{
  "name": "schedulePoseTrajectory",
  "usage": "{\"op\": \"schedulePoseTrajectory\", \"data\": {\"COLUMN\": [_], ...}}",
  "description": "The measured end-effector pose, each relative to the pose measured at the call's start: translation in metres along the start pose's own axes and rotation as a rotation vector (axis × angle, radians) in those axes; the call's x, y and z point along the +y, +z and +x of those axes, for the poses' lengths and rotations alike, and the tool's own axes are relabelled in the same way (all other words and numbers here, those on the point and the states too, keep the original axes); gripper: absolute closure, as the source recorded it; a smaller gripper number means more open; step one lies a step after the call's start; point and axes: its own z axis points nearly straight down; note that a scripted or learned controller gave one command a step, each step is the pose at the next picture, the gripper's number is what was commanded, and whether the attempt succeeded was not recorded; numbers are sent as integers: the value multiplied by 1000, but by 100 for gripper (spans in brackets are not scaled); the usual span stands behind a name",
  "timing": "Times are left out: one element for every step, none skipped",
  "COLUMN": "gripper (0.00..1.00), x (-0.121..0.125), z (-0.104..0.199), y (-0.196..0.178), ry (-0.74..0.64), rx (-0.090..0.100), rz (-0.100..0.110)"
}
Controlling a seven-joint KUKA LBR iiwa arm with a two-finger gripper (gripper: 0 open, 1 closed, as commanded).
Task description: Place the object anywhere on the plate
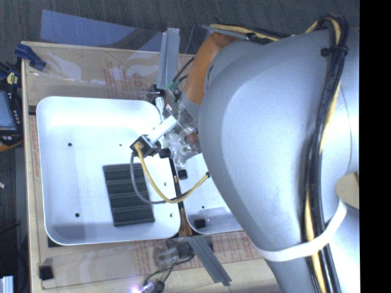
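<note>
The claw hangs over the seam where the two bins meet, just inside the right wall of the left bin, and is so tangled against the wrist that whether it is wide or narrow cannot be told; nothing can be seen held in it. Behind it the arm leans in low, covering nearly all of the right bin, so what lies there is hidden. Out to the left, a dark ribbed slab lies flat on the left bin's floor, near the front wall and apart from the claw. It may be the object or the plate; which cannot be told. Flat and unobstructed, it probably invites a straight drop from above. The tabletop frames both bins
</note>
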Motion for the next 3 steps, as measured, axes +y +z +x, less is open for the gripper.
{"op": "schedulePoseTrajectory", "data": {"gripper": [100, 100, 100], "x": [-60, -87, -74], "z": [11, 65, 74], "y": [0, 90, 99], "ry": [165, 124, -199], "rx": [-3, -1, -1], "rz": [-2, -3, 1]}}
